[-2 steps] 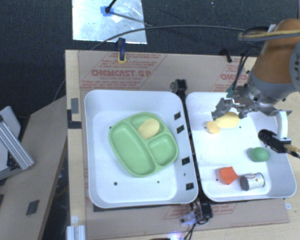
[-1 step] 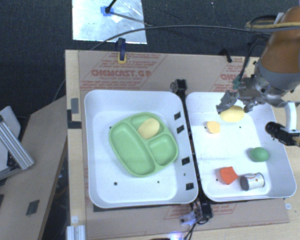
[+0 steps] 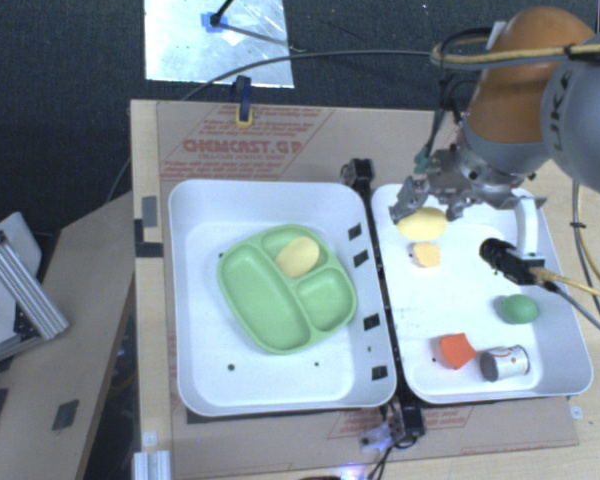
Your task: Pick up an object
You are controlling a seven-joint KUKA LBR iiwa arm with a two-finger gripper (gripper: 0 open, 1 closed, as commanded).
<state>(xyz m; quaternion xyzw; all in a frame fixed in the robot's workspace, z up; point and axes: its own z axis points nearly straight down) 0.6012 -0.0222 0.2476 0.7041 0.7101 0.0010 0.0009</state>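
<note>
The gripper [image 3: 427,203] hangs over the far left corner of the right bin [image 3: 570,368], directly above a pale yellow lemon-shaped piece [image 3: 423,225]. The metal fingers [image 3: 408,198] sit spread over the top of the lemon, touching or nearly so; whether they actually pinch it I cannot tell.

The lemon looks like a light, smooth toy (probably hollow plastic), so its rounded skin could squirt out of a shallow pinch. The safest hold seems to be across its narrow middle, fingers low on both flanks.

Just beside it lies a small orange-yellow chunk [image 3: 426,256]. Nearer the front are a green ball [image 3: 518,309], an orange block [image 3: 456,350] and a small metal can [image 3: 505,362].
</note>
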